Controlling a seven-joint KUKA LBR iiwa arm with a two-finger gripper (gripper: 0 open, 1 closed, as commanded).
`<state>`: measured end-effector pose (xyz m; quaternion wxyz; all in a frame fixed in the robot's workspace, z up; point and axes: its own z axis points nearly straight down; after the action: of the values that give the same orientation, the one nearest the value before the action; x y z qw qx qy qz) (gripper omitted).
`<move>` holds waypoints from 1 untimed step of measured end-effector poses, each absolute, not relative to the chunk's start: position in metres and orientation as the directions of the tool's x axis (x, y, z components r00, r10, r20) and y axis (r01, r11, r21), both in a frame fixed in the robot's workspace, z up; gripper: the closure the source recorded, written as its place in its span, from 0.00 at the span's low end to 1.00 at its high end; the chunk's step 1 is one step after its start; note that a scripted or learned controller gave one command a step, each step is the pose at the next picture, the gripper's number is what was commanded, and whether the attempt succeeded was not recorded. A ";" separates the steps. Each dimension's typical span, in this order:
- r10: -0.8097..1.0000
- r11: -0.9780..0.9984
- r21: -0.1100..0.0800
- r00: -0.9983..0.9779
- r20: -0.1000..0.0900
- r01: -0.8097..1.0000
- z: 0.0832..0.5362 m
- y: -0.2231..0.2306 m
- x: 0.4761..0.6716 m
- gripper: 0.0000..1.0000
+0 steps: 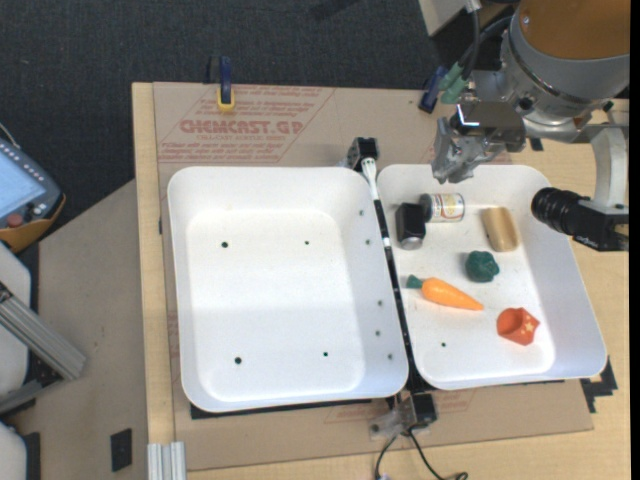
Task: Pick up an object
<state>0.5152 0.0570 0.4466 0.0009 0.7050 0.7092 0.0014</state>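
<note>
Judging from how things lie, you have nothing picked up yet: the gripper (pixel 456 171) hangs above the far edge of the right bin (pixel 570 313), carrying nothing, and you cannot tell how it is set. Every candidate lies in that bin: a small jar (pixel 446 207) just below the gripper, a black cylinder (pixel 411 222) at the jar's left, a wooden block (pixel 500 228) to its right, with a green lump (pixel 482 266), carrot (pixel 451 294) and red piece (pixel 517 325) nearer you. Descent, closing and lifting all remain.

We read one marking: red printed lettering "CHEMCAST GP" on the brown paper-faced board (pixel 250 118) beneath the bins; smaller lines illegible.
</note>
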 end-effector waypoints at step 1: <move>1.000 -0.003 -0.010 0.003 -0.001 1.000 0.368 0.041 0.522 1.00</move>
<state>0.5222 0.0409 0.3679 -0.0030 0.7082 0.7060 -0.0040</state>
